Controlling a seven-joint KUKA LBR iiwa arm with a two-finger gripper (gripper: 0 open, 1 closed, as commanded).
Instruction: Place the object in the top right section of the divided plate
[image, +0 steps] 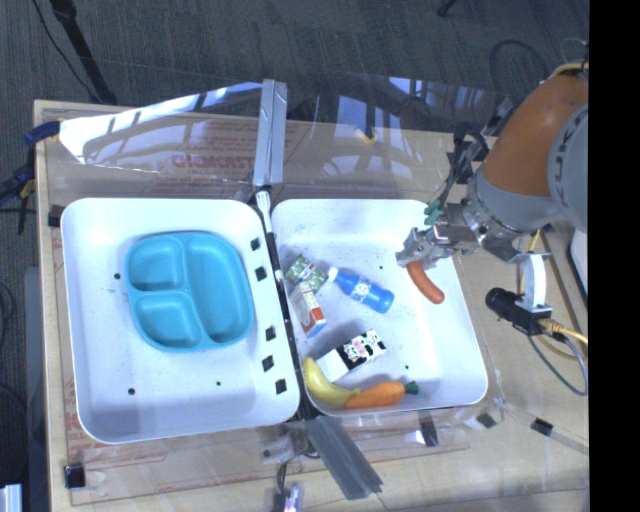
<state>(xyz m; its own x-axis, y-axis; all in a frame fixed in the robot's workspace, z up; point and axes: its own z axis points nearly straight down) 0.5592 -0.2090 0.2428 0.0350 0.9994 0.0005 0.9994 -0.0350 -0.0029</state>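
Wooden bench (560, 440) on dark carpet, two white bins side by side. Left bin (90, 380) with blue divided plate (190, 290), three sections. Right bin (462, 345) with blue bottle (363, 290), small cartons, banana (325, 385), carrot (376, 395). Gripper (425, 255) over right bin's far right part, closed on upper end of sausage (427, 284). Sausage orange-red, glossy, rounded; long axis slanted, free end pointing down-right, just above bin floor.
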